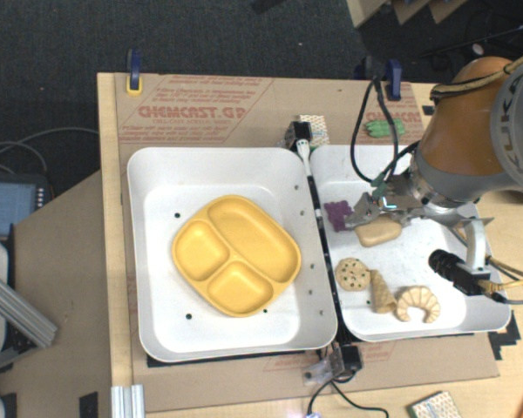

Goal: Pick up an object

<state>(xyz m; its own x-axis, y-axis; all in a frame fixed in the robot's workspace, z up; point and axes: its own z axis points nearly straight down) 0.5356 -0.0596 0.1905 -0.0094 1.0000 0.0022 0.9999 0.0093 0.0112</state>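
In the right bin, my gripper hangs low over the back half, reaching in from the right. Directly under its tip lies a tan bread-like piece, touching it or nearly so. A small purple object sits just left of the gripper, by the bin's left wall. Nearer the front are a chocolate-chip cookie, a tan cone-like piece and a croissant. I see nothing lifted off the bin floor.
The left bin holds a yellow divided plate. A small green object lies on the bench behind the right bin. Blue clamps grip the board's back edge. The arm's bulk covers the right bin's back right corner.
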